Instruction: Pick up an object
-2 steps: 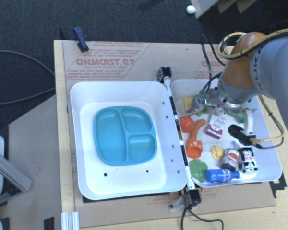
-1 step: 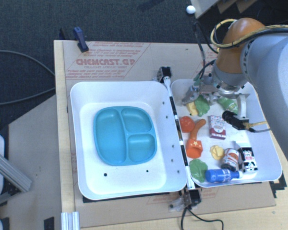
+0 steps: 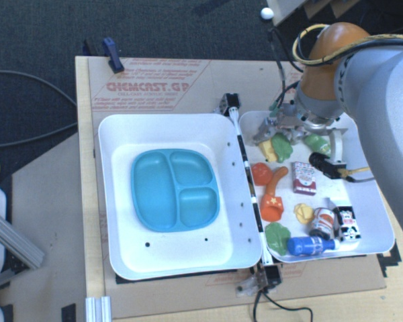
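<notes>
While the arm (image 3: 363, 66) reaches in from the right, the gripper (image 3: 290, 127) sits low over the far end of the right bin (image 3: 383, 237), right above a green toy (image 3: 281, 145); whether it is open or closed cannot be told, and nothing is seen held. A yellow piece (image 3: 269, 153) lies just left of the green toy, and a second green piece (image 3: 317, 141) lies to its right. Nearer are a red box (image 3: 304, 178), a red toy (image 3: 260, 173), a carrot (image 3: 277, 182) and an orange cup (image 3: 271, 210). At the near end lie a can (image 3: 322, 221), a cow figure (image 3: 347, 224), a blue bottle (image 3: 307, 245) and a green lump (image 3: 277, 234). In the left bin (image 3: 114, 139) sits a blue divided plate (image 3: 176, 188).
</notes>
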